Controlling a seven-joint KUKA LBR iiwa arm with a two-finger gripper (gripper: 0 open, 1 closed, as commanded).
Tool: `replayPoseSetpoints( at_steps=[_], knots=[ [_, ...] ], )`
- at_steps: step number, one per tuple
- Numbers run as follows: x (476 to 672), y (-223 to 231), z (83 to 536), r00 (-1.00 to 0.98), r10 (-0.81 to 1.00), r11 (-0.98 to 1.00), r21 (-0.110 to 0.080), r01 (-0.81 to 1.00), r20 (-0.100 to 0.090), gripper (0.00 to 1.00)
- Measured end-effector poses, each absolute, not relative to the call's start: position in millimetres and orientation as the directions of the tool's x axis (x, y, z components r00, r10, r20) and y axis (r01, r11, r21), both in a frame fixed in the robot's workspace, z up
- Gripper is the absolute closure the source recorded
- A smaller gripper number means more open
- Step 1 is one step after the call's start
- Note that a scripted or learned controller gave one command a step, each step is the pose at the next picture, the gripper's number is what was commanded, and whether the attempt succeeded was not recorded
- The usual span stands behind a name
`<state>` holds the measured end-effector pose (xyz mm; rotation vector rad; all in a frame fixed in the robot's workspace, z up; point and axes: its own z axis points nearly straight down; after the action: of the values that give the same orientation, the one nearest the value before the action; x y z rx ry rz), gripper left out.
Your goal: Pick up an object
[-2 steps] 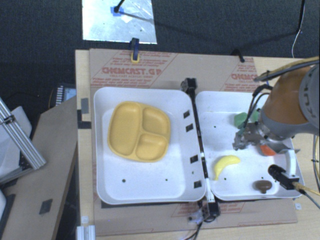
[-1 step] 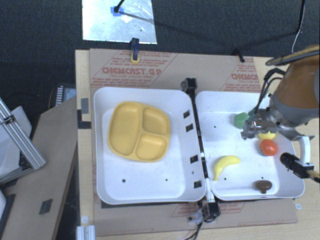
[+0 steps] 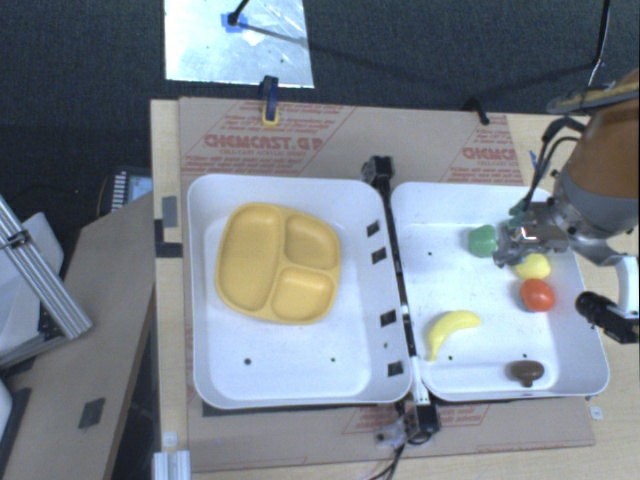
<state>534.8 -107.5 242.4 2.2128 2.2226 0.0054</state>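
Arm (image 3: 603, 173): one unit, entering at 3 o'clock; rounded grey housing topped by a broad orange band, the orange section filling the frame's 2 o'clock area. Thin dark cables (image 3: 545, 158) loop along its 9 o'clock side, running from the orange section down toward the wrist. Gripper (image 3: 520, 236): small metallic and dark assembly at the arm's 8 o'clock end, with a bright reflective patch and a spot of green on its body; finer details are too small to tell.
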Motion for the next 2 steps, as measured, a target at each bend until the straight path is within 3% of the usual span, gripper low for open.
replayPoseSetpoints(
  at_steps=[2],
  knots=[
    [531.4,-3.7,245.9,-0.010,1.000,0.010,0.001,1.000,0.002,1.00]
  ],
)
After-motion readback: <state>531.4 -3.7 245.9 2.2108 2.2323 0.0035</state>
